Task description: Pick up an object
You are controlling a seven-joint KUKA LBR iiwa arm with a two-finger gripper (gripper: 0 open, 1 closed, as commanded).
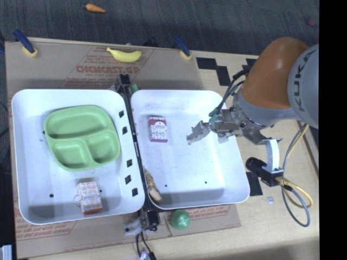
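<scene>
The left bin (21,161) is shallow white plastic with rounded corners. In it lies a pale green tray (81,137) with three moulded compartments, and nearer the front edge a small packet (88,196), printed red and tan, lying flat well apart from the tray. Behind the bins, a yellow banana (124,53) rests on brown cardboard (81,66), with blue clamps (25,43) at its back edge.

The right bin (184,194) touches the left one along a black-clipped seam. It holds a red box (158,129) lying flat near the back left, with bare floor around it on all sides (plenty of room to its right and front). A tan object (152,190) sits in the front left corner against the wall.

The hand (196,134) hangs over the bin's middle right, apart from the box; nothing is between its fingers, though I cannot tell whether they are spread or together. A green ball (180,219) lies on the tabletop (260,232) just outside the front rim. Dark carpet (162,10) lies beyond.
</scene>
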